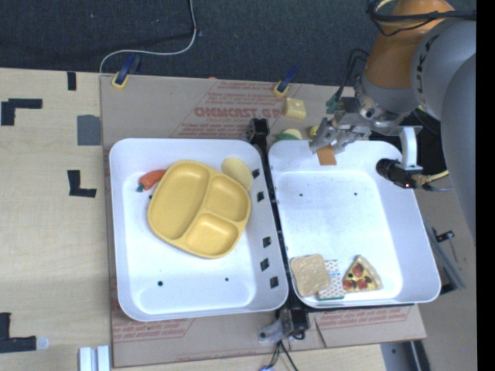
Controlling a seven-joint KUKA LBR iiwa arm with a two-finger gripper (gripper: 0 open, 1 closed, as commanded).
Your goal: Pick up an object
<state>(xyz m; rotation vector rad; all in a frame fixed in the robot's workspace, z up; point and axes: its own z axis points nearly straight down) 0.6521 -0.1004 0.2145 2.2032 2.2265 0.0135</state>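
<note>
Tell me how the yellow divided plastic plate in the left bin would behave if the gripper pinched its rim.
The yellow divided plastic plate looks moulded, so probably stiff and light. Its glossy rim may slip. It is wide, so a grip at one edge would likely tilt it.

The grey arm [456, 60] reaches in from the right, its orange band [402, 33] above the wrist. The gripper [331, 139] hangs over the right bin's far-left corner, fingers pinching a small brown block.

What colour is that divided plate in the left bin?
Yellow; the divided plate shows plainly in the camera view.
</note>
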